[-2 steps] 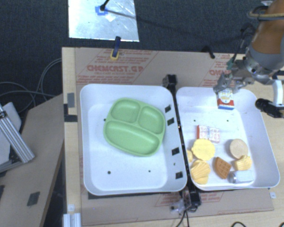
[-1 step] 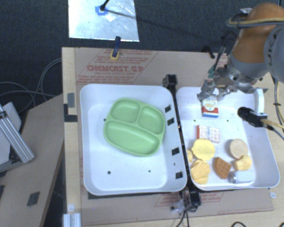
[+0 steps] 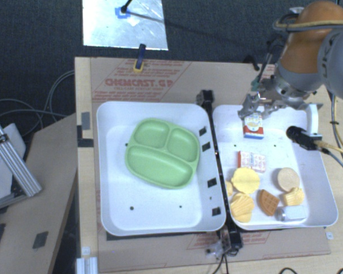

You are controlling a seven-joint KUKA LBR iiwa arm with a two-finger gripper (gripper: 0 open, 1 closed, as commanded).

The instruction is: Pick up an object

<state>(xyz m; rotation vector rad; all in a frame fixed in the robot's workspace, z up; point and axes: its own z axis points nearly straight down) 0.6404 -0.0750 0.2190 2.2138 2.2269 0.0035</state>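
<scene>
My gripper (image 3: 254,111) hangs over the far part of the right bin (image 3: 326,181). A small red, white and blue box (image 3: 253,129) sits directly under it, touching or nearly touching its tip; I cannot tell whether the box is gripped. Nearer the front of the same bin lie a red-and-white packet (image 3: 252,160), two yellow chip-like pieces (image 3: 245,181) (image 3: 242,208), a round beige disc (image 3: 287,179), a brown bread-like piece (image 3: 268,201) and a small yellow piece (image 3: 294,197).
The left bin (image 3: 111,187) holds a green divided plate (image 3: 163,152). A ridge with black clips (image 3: 212,153) separates the two bins. A small pale item (image 3: 291,213) lies at the right bin's front corner.
</scene>
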